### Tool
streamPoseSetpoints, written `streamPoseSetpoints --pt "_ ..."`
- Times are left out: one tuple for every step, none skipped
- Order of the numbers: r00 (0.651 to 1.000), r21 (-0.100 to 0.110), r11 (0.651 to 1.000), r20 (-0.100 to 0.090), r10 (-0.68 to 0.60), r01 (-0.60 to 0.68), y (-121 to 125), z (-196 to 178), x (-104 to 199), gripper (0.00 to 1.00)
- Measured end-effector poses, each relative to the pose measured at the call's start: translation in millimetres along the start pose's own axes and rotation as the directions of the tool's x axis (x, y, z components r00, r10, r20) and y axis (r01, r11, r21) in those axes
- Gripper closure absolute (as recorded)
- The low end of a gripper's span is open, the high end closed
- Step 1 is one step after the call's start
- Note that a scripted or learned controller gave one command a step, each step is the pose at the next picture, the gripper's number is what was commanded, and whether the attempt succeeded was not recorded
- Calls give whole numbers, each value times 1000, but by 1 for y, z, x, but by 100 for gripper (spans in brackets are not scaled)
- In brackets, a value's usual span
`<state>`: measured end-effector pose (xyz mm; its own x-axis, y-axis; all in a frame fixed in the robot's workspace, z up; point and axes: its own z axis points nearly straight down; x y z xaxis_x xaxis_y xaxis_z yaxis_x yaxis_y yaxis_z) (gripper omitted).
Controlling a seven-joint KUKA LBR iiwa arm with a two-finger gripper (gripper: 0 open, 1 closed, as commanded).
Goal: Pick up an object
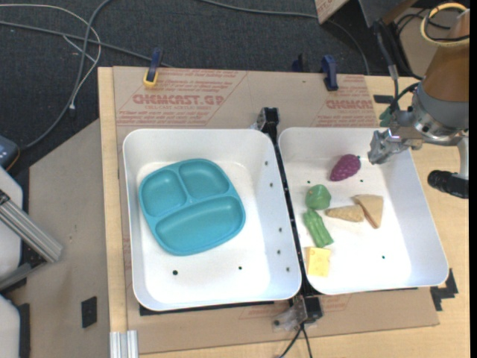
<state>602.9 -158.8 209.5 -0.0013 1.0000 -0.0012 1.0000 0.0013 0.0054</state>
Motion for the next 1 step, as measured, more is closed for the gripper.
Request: streamPoseSetpoints --pt "1000 -1 1000 0 0 0 2 -41 0 100"
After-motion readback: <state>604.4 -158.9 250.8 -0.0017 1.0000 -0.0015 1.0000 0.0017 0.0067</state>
